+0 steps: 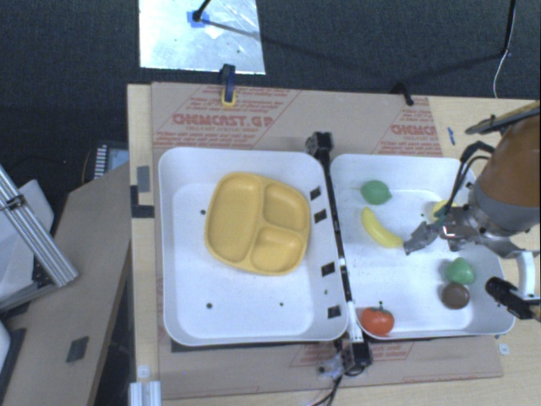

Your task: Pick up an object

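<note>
The right bin (406, 167) holds several small objects. A yellow banana (380, 228) lies left of centre, with a green round fruit (375, 192) behind it. Toward the front right sit a second green piece (460, 271) and a brown ball (455, 295). A red tomato (377, 320) rests at the front left corner. My gripper (429, 237) hangs low over the right bin's middle, just right of the banana and up-left of the second green piece. Nothing shows in its grasp. The grey arm with its orange band (512, 172) covers the bin's right side.
The left bin (177, 252) carries a yellow divided plate (257, 222). A black divider with clips (331, 227) runs between the bins. Cardboard (279, 117) underlies both bins. A black fitting (512, 298) sticks out at the right bin's front right corner.
</note>
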You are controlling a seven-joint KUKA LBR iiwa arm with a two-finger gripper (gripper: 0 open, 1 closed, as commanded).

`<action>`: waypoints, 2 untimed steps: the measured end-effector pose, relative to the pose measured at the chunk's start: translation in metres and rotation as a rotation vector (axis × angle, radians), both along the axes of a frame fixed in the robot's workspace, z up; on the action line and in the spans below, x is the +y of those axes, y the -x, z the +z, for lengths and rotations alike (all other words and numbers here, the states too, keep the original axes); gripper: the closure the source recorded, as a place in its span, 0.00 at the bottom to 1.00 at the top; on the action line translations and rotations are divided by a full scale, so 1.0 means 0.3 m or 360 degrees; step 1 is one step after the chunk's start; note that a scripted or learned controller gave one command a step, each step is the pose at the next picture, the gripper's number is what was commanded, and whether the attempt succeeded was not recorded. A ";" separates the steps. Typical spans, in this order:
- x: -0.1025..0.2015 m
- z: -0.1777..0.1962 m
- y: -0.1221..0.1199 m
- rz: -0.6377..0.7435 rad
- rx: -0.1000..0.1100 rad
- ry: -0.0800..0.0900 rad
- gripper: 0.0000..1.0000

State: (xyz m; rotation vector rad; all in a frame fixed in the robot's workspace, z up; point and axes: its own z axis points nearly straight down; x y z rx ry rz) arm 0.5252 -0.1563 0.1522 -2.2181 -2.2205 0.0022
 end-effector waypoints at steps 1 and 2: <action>-0.019 -0.147 0.009 -0.0001 -0.0001 0.0001 0.00; -0.018 -0.229 0.008 -0.0001 -0.0004 0.0001 0.00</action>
